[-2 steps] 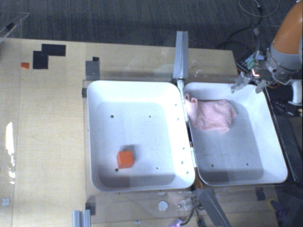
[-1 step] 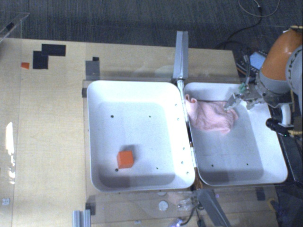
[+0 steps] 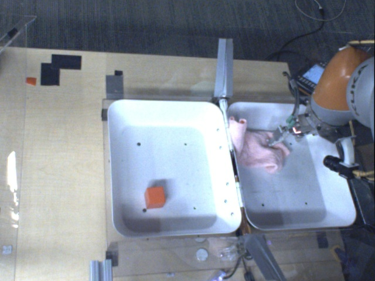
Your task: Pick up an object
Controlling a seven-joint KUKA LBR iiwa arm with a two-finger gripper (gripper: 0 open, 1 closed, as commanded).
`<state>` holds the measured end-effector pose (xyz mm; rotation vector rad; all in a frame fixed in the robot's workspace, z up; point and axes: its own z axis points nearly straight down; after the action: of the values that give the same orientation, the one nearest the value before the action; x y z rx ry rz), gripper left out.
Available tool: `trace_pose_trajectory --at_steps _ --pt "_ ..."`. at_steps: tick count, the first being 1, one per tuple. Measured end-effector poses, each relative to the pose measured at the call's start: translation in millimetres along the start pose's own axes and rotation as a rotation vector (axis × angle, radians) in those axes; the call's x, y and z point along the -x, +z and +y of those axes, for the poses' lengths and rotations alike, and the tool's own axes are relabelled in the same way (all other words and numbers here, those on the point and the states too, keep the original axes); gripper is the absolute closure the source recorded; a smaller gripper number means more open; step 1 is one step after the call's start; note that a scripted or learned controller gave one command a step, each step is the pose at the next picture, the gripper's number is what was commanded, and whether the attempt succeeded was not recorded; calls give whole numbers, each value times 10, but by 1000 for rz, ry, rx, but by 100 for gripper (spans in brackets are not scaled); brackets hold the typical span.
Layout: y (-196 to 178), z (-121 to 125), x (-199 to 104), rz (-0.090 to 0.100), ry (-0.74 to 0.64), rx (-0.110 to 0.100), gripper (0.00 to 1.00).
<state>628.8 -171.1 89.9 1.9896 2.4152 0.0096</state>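
**Gripper down at the pink cloth, right bin**

- Bench front edge: small metal fittings and a round fastener (image 3: 202, 253) sit just below the seam between the two bins. A metal bracket (image 3: 99, 269) shows at the lower left.
- Left bin (image 3: 117, 157): shallow, white, rounded corners. One orange block (image 3: 155, 197) lies on its floor toward the near-left part, well apart from the walls. Small dark dots mark the floor.
- Right bin (image 3: 340, 215): same make, pressed side by side against the left one. A pink cloth (image 3: 256, 150) lies crumpled in its far-left part, one end bunched up against the wall shared with the left bin, the rest spreading toward the bin's middle.
- Gripper (image 3: 282, 134): low over the cloth's right end, reaching in from the right. Its tip meets the cloth there; too small and cluttered to tell if fabric sits between the fingers, or how wide they stand. Cannot tell its state.
- Arm (image 3: 351, 92): grey body with the orange band bulking at the right edge, above the right bin's far-right corner. Black cabling trails below it.
- Divider rail (image 3: 224, 69): grey metal bar running away from the seam between the bins.
- Far left of bench: black tape shapes (image 3: 58, 68) and a small orange square (image 3: 31, 81) on the wood top.
- Beyond the bench: dark carpet, with a thin cable loop (image 3: 319, 4) at upper right.
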Motion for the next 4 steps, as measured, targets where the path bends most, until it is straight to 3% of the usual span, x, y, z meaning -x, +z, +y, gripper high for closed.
trace_pose_trajectory --at_steps 1,2,3,4 --pt "-13 -311 -418 0 -60 2 0" --pt "-22 -431 -769 -2 -200 6 0" --pt "-2 39 -733 2 83 -1 0" --pt "22 549 -671 2 -12 -11 0"
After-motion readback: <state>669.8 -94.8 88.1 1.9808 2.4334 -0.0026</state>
